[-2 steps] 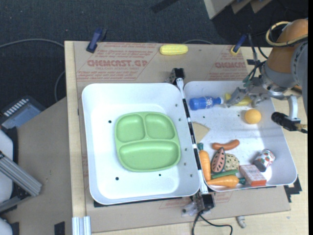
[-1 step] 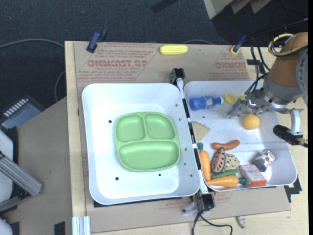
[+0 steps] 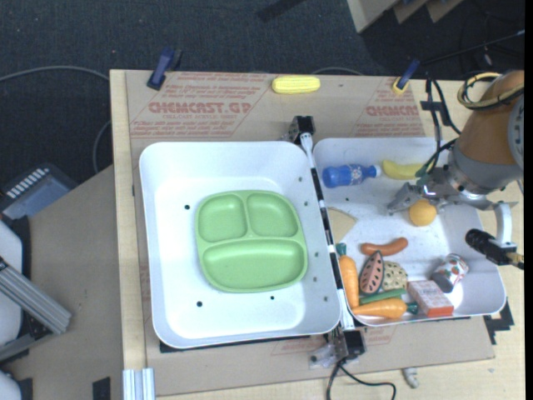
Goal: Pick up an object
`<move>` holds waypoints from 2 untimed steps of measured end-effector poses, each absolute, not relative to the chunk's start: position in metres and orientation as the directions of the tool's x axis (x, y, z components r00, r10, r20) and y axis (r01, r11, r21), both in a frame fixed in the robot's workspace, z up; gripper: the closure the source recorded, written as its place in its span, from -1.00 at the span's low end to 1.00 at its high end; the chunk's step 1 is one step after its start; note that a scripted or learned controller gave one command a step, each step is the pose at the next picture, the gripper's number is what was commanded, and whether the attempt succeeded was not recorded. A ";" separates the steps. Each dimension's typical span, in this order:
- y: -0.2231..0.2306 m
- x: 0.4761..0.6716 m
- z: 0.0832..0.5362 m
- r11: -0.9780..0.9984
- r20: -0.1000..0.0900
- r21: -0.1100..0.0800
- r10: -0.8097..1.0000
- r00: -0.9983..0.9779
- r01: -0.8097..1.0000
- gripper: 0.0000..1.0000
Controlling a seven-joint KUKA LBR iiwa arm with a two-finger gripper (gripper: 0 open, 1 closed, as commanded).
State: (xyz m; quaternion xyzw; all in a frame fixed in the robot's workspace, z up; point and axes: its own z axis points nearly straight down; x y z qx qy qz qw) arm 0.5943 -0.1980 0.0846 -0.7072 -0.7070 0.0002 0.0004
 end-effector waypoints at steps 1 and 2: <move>-0.198 0.595 0.095 0.000 -0.001 0.002 1.000 0.000 1.000 1.00; -0.137 0.619 0.168 0.003 0.000 0.004 1.000 -0.003 1.000 1.00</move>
